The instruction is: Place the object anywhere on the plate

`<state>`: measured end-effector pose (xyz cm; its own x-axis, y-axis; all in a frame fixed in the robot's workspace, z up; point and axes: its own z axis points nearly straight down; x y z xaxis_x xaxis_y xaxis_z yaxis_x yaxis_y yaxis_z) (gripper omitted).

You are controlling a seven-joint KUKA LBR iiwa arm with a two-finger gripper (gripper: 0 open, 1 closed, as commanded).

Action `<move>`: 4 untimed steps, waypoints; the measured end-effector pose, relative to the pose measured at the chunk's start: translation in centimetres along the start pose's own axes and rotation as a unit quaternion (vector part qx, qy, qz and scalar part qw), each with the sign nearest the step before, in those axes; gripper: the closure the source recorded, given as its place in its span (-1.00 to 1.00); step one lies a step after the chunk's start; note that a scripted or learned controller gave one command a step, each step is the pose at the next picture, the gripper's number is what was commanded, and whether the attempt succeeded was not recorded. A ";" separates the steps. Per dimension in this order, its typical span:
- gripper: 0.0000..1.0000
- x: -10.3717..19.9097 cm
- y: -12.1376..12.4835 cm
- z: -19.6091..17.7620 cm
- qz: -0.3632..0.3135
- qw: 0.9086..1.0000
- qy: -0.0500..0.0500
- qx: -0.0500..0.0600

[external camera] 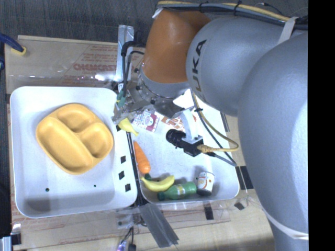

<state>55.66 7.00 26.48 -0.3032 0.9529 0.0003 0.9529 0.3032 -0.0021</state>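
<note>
Camera view, read from the left: a yellow divided plate [73, 137] is seen lying in the left bin [31, 192], well clear of its walls. At the wall between the bins the gripper [124, 114] is poised, and a small yellow piece [127, 126], judged to be the task's object, is seen just beneath it. Whether it is grasped or merely touched cannot be told. In the right bin [225, 192] a carrot [142, 158], a banana [158, 183] and a green bottle [177, 191] are left lying. For the carry, the piece should be lifted clear of the dividing wall before being moved left. It should be released only once it is over the plate's hollows, low enough that it is not bounced out.
</note>
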 end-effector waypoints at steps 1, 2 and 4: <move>1.00 3.9 3.9 2.2 -0.078 0.997 -0.001 -0.001; 1.00 7.5 1.4 -1.7 -0.149 0.989 -0.001 -0.002; 1.00 5.0 -6.8 -4.4 -0.255 0.967 -0.001 -0.001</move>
<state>47.69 9.70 30.86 -0.7332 0.6800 -0.0005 0.6800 0.7332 0.0007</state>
